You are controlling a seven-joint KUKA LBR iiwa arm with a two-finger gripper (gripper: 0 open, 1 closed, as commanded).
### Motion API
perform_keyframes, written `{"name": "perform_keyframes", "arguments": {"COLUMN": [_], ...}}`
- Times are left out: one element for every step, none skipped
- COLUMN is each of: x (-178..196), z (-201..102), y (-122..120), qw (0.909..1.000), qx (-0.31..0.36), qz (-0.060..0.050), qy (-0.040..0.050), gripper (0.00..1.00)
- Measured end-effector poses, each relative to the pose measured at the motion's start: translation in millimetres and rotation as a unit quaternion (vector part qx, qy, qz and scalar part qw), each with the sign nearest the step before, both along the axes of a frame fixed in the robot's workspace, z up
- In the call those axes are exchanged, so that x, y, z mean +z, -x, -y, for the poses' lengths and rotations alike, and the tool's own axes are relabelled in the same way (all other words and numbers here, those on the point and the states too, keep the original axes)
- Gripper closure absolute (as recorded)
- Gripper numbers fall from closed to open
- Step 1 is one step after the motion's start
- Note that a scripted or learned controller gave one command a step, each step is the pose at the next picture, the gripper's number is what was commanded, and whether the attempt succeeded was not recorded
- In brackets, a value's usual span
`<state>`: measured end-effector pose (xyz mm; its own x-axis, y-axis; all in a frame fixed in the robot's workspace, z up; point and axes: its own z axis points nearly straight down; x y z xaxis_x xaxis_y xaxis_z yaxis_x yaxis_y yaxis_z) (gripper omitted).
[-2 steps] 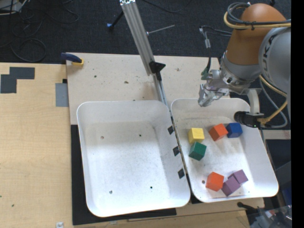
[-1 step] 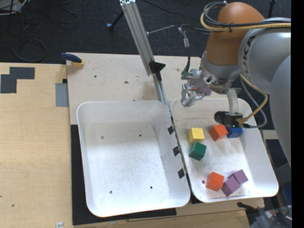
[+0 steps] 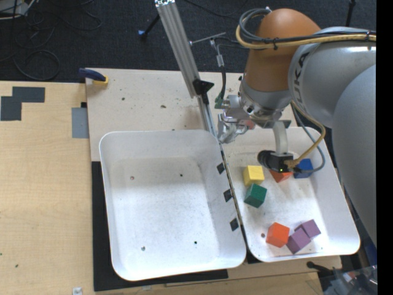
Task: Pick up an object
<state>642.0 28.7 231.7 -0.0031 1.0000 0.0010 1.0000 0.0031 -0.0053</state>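
Note:
In the right bin lie several small blocks. A yellow cube sits near the divider, with a green cube just in front of it. An orange cube and two purple blocks rest at the bin's near side. A blue block and a small red piece lie toward the far right, partly behind a black part of the arm. My gripper hangs over the far left corner of the right bin, close to the divider, above and behind the yellow cube. I see no block in it.
The left bin lies beside the right one, with black clips along the shared rim. A slanted aluminium bar rises behind the gripper. The big grey arm covers the right side. A blue and yellow clamp lies on the bench, far left.

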Motion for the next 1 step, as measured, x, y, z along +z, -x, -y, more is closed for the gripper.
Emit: {"name": "perform_keyframes", "arguments": {"x": [8.7], "z": [-49.4], "y": [12.9], "qw": [1.0000], "qx": [0.001], "qz": [0.000], "qy": [-0.0006], "gripper": [1.00]}}
